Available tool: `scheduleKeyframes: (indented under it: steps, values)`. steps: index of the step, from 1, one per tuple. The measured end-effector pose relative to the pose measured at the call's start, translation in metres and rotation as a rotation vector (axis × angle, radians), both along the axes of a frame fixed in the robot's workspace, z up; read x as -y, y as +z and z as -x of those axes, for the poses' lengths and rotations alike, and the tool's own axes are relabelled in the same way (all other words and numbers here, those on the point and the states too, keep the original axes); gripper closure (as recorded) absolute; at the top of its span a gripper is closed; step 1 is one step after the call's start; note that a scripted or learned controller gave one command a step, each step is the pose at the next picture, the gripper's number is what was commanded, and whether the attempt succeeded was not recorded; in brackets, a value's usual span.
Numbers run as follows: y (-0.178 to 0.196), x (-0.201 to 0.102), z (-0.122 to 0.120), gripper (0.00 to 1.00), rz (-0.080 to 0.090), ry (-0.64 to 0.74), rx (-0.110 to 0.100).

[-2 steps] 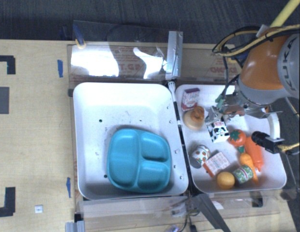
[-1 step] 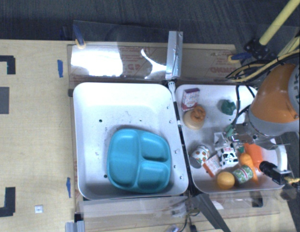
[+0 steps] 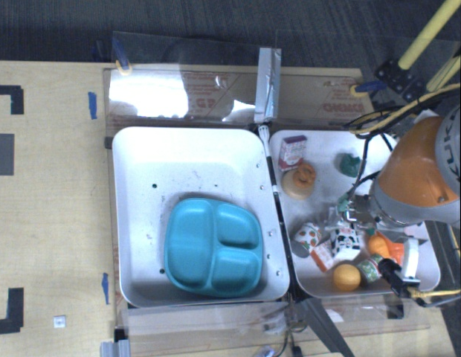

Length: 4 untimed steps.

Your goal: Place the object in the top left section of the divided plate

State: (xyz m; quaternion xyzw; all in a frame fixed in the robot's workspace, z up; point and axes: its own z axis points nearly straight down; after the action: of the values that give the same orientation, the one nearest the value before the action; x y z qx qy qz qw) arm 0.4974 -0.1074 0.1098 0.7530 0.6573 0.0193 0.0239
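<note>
- End effector [image 3: 348,216] low in right white bin [image 3: 431,274], over small toys; finger state unclear, can't tell.
- Turquoise plastic divided plate [image 3: 213,247] well left of it, in left white bin [image 3: 141,199].
- Orange ball [image 3: 347,277] just below it.

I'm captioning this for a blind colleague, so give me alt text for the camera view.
A grey and orange robot arm reaches from the right into the right white bin, which holds a clutter of small toy foods, including an orange fruit and a small pink carton. The left white bin holds a blue divided plate.
</note>
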Motion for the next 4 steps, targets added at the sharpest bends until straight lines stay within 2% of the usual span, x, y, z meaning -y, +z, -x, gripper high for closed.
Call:
scheduleKeyframes:
  steps: [1, 2, 3, 4]
  values:
    - [-0.002, -0.007, -0.007, 1.00, -0.006, -0.259, 0.006]
    - [-0.002, -0.001, -0.003, 1.00, -0.044, -0.776, 0.019]
    - [-0.009, 0.025, -0.028, 1.00, -0.038, -0.727, -0.017]
    - [-0.008, 0.024, 0.003, 1.00, -0.048, -0.900, -0.005]
